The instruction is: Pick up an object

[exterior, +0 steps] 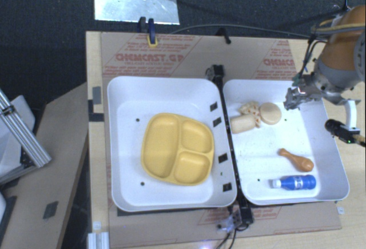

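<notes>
The grey arm (342, 56) comes in from the right edge, its orange band showing high above the right bin's far corner. The wrist bends down and leftward, so the pincer (294, 98) hangs over the upper right part of the right bin (329, 153), just beside the pale round piece of the toy. Nothing shows between its tips, and whether it is open or closed cannot be told from this slant.

Two white bins sit side by side on the desk (171, 53). The left bin (123, 127) holds one thing: a yellow plate (177, 149) with three compartments, lying flat near the middle.

The right bin holds three things. One cream-coloured toy (255, 117) lies in the upper left part, its round end toward the pincer. One brown drumstick-shaped piece (297, 159) lies lower and to the right, well apart from the toy. One blue bottle (295, 183) with a white cap lies on its side near the front wall, just below the brown piece.

One blue clamp (150, 30) grips the desk's far edge.
</notes>
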Tool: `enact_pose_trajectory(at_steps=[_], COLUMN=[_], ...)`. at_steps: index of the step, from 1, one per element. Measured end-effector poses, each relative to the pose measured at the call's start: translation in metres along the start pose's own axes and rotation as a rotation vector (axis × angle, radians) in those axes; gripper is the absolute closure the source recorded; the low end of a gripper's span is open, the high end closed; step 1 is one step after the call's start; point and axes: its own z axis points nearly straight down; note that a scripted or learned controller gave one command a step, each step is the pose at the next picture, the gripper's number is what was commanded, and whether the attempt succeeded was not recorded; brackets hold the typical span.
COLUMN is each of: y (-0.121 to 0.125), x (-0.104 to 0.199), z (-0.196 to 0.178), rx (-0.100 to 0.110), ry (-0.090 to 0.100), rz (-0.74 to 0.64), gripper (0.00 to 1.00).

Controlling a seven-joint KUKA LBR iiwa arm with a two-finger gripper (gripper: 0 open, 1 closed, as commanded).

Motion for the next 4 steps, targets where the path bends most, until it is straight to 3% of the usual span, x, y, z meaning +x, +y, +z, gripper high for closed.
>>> enact_pose_trajectory(at_steps=[2, 4], y=[0.012, -0.011], x=[-0.006, 0.082], z=[-0.106, -0.109], rx=[0.0, 0.008], ry=[0.0, 0.003], rz=[-0.003, -0.005], gripper=[1.0, 1.0])
